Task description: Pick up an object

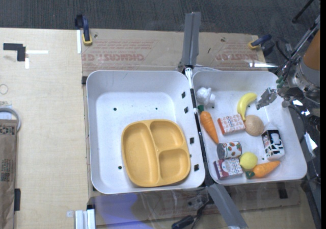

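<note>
The right bin (224, 79) holds several toy foods: a banana (245, 104), a tan potato-like ball (254, 125), a carrot (209, 126), a red-and-white box (231, 123), a small can (229, 149), a lemon (248, 160), a second carrot (265, 169), a red packet (227, 168), a black-and-white carton (273, 143) and a white piece (204, 95). My gripper (277, 99) hangs over the bin's right side, to the right of the banana and above the tan ball. Nothing shows between its fingers.
The left bin (102, 121) holds a yellow divided plate (155, 151). A grey post (191, 39) rises behind the seam between the bins. Clamps sit on the bench's far edge. The arm's cables crowd the right side.
</note>
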Motion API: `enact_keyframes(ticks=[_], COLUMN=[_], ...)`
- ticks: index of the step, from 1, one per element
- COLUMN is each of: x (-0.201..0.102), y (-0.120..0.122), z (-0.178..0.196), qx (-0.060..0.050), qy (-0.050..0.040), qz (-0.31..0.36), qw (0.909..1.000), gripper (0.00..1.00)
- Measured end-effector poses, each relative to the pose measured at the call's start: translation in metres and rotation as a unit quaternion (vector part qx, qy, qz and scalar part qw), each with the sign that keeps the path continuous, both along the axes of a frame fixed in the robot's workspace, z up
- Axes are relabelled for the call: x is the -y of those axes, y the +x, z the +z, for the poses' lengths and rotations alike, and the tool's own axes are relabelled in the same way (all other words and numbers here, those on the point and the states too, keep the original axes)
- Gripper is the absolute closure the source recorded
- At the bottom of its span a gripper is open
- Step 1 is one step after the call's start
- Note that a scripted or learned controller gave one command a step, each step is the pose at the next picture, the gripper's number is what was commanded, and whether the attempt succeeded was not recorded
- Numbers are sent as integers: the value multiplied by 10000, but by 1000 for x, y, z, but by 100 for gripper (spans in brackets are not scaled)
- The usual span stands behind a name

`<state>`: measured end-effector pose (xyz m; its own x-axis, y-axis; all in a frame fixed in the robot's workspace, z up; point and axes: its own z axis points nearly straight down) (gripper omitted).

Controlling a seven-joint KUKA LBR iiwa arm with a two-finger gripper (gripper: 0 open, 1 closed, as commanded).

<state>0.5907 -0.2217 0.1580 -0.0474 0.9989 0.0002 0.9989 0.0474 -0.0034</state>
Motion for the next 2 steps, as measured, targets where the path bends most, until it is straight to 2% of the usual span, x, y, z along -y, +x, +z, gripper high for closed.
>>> enact_keyframes(ticks=[1, 2], x=[-28, -27], y=[33, 34], z=[-68, -60], qx=[2, -7], qy=[4, -2], qz=[115, 130], qw=[9999, 9999], gripper=[0, 100])
